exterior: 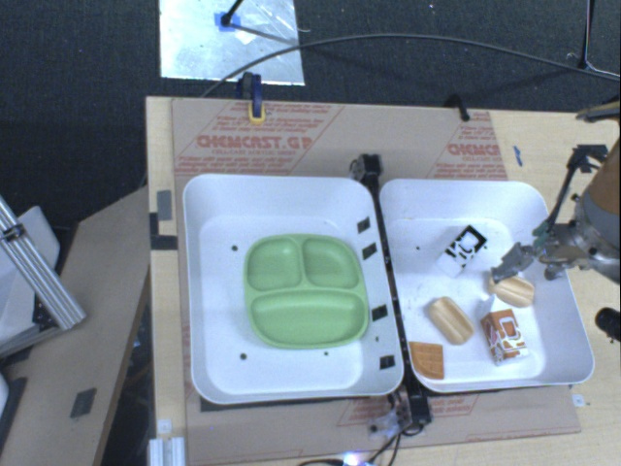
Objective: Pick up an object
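The gripper [516, 260] is seen low over the right bin [555, 223], near that bin's right wall, with the grey arm [597, 241] reaching in from the right. Its two metal fingers are seen slightly parted and pointing down and to the left; nothing is seen between them, so no object is held. How wide the gap is cannot be judged closely at this slant.

Just below the jaws, almost under the fingertips, a small tan bread roll [512, 291] is found; whether it is touched cannot be told. Below that, a red-and-white carton [506, 336] is laid tilted on the bin floor. To the lower left of the jaws, a second tan bun [450, 319] is set, and further down-left an orange cracker [427, 359] is laid against the bin's front edge. To the left of the jaws, slightly above, a black-and-white tag [464, 247] is placed.

Well to the left, beyond the black clips joining the two bins, the left bin [218, 207] is seen, bearing a green divided plate [307, 290].
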Robot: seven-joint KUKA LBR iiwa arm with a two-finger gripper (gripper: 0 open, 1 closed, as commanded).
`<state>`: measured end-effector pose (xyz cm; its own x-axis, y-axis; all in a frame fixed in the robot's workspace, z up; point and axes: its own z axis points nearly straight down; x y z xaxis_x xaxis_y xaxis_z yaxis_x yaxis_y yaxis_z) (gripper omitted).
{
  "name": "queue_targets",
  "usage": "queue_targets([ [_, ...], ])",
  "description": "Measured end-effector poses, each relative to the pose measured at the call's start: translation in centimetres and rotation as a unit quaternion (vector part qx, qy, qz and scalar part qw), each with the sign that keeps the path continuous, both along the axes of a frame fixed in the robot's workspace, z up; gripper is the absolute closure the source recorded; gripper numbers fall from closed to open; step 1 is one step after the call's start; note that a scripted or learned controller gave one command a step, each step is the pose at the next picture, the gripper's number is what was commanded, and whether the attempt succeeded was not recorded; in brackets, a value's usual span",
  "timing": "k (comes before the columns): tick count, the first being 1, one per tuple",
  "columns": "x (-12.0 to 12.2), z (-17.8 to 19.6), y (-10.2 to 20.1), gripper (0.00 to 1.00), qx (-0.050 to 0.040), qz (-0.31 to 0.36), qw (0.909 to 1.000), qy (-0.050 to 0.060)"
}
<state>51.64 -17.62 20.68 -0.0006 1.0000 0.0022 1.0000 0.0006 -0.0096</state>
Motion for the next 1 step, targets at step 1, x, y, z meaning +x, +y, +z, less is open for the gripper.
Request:
queue_targets([
  [1, 0.28, 0.54, 0.03, 0.00, -0.0013, 0.002, 1.0000, -0.005],
])
